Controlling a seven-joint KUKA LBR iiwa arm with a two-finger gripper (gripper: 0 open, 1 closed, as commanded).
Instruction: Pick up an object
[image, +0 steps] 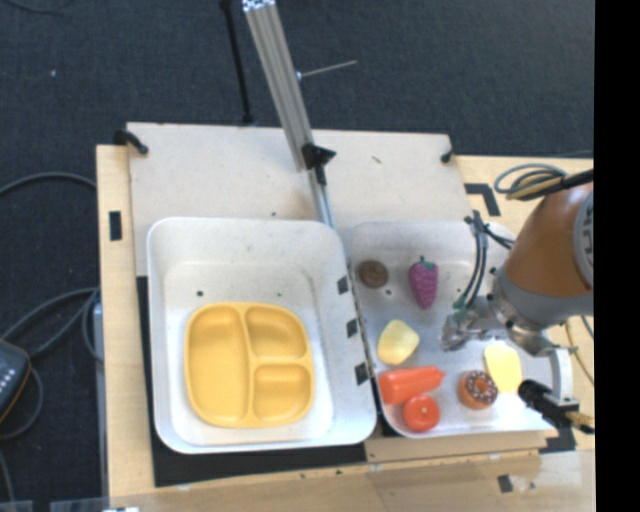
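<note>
A pale wooden worktop (120, 300) carries two shallow white bins side by side. The left bin (170, 250) holds a yellow divided tray (248, 362) with three compartments, lying flat toward the bin's front half. A slanted aluminium bar (285, 90) comes down from the top of the view and ends at a black clamp near the seam between the bins.

The right bin (400, 240) holds the small toy foods. Near its back left lies a small brown round piece (373, 273), and just right of it a purple fruit with a green top (424, 282). Below them, apart from both, sits a pale yellow lump (397, 342). At the front of the bin an orange-red carrot-like piece (410, 382) lies crosswise, with a red tomato (421, 412) touching or just below it. To the right are a brown doughnut with sprinkles (478, 389) and, just beside it, a pale yellow block (503, 366).

The grey arm with its orange band (545, 245) reaches in from the right, over the right half of this bin. Its gripper (460, 330) hangs between the purple fruit and the pale yellow block, above bare bin floor. Whether the fingers are open or closed cannot be told, and nothing is seen between them. A black cable loop (525, 180) lies on the worktop behind the arm.
</note>
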